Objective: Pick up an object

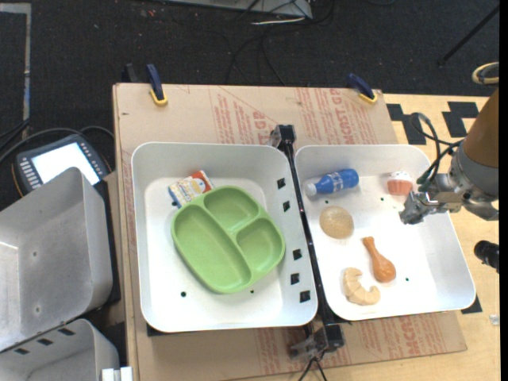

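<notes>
Brown bench board point(238, 113) bears faint, unreadable red lettering.

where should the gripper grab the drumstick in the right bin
Judging by shape, grip the drumstick across its thin bone end, the upper-left part, coming straight down with the fingers closing across the shaft. It lies flat and slanted, bulb at lower right, apart from the croissant and the round bun, so both sides look free.
</notes>
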You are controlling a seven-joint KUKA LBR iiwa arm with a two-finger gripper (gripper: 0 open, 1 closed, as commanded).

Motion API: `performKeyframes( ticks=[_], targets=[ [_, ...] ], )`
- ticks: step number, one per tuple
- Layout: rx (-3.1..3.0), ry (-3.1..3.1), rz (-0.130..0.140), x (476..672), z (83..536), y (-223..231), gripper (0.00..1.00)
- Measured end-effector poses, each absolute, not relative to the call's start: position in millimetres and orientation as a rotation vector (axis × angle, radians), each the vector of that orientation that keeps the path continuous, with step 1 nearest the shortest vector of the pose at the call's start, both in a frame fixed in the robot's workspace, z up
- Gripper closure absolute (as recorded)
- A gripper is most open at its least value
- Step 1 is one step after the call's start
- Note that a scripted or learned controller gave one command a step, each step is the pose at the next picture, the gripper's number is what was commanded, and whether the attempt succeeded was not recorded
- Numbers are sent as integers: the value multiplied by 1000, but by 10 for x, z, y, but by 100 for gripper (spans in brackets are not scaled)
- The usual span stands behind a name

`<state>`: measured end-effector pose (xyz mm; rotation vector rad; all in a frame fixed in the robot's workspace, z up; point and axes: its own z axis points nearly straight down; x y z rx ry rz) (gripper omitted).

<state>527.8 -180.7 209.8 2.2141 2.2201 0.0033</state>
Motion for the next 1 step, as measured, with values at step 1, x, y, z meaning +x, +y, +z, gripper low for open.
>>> performKeyframes(
  ticks=[1],
  targets=[
    [2212,2220,4,5249,2719,-1845,100]
  ],
)
